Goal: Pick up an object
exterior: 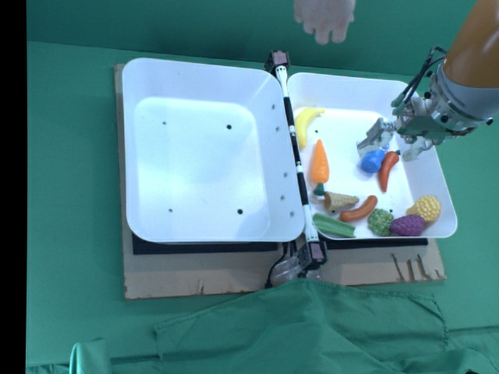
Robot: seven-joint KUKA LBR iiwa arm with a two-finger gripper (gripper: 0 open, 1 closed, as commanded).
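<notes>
A rumpled green cloth [312, 326] lies nearest, by flat brown cardboard [195, 283]. The right bin [437, 185], smooth white plastic, holds a knobbly purple grape bunch [407, 225], bumpy yellow corn [426, 206], tapered carrot [320, 162] and curved banana [306, 121]. The metal gripper [392, 142] spreads open over a rounded blue object [373, 162], gripping nothing.

I see the left white bin [204, 84] sitting on a cardboard sheet [195, 275], just beside its twin. Green cloth [70, 170] covers the bench, and a rumpled fold [312, 329] lies along the near edge.
</notes>
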